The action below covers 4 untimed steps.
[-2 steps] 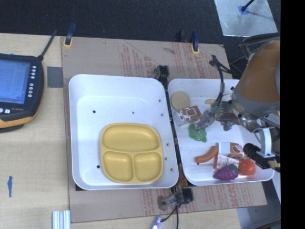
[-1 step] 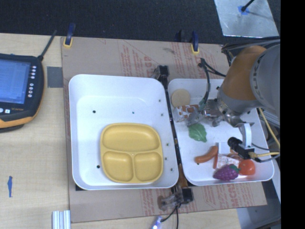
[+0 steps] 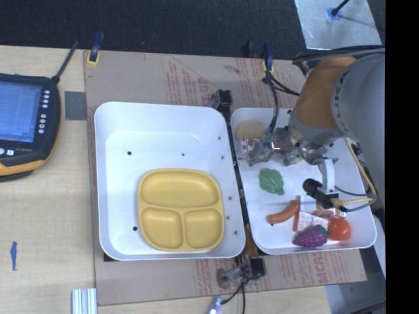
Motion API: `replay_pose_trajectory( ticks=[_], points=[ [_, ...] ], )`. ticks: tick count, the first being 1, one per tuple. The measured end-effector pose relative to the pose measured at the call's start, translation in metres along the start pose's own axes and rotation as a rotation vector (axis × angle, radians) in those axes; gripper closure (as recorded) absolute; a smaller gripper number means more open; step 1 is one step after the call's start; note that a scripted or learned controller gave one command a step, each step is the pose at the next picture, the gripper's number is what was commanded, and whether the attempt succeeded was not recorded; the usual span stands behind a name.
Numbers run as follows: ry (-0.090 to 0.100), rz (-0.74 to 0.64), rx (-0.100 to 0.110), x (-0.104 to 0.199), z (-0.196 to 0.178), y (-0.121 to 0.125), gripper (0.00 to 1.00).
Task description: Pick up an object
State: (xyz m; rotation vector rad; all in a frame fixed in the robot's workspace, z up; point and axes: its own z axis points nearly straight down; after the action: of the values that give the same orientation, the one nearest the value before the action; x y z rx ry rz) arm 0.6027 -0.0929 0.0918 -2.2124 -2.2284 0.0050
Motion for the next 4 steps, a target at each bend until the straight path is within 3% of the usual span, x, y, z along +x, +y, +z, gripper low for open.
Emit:
replay_pose_trajectory(
  ticks=[1,2,3,4],
  points=[
    [0.0,0.002,0.002,-0.017,0.001,-0.05,0.0],
    [0.0,-0.001,0.004,-0.017,-0.01,-0.05,1.0],
    [0.001,0.004,-0.002,-0.043,-0.085,-0.039,1.0],
    [0.002,0.003,-0.001,0.004,-0.101,-0.028,1.0]
  ],
)
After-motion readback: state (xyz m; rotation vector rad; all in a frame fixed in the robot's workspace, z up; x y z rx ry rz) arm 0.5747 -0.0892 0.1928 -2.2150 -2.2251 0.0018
